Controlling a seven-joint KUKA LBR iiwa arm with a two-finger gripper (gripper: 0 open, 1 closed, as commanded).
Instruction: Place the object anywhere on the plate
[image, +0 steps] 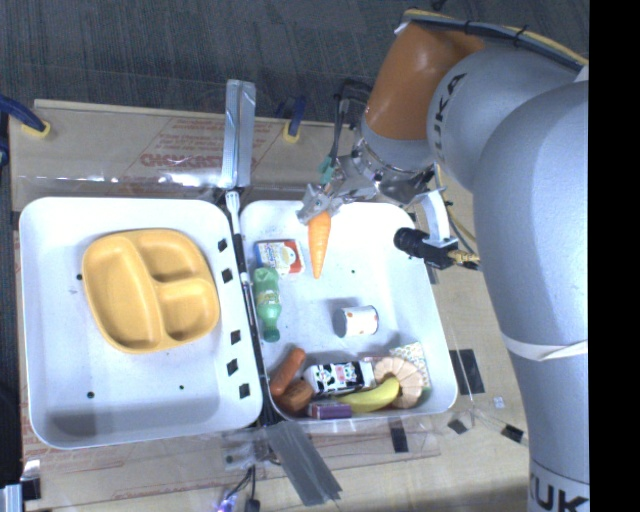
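One carrot (318, 243) in gripper (318, 205); one plate (150, 290).

One fixed overhead camera (slanted) looks down on both bins (40, 300).

We take this for a robotics lab set up for manipulation trials. A large grey industrial arm (520, 200) with an orange band reaches in from the right over a bench (470, 300). Two shallow white bins sit side by side, the left bin (40, 330) and the right bin (425, 320), fixed with clamps (292, 128) at the far edge and strips of tape. We see a yellow compartment plate (150, 290) on the left and toy food (345, 385) heaped near us on the right, all props.
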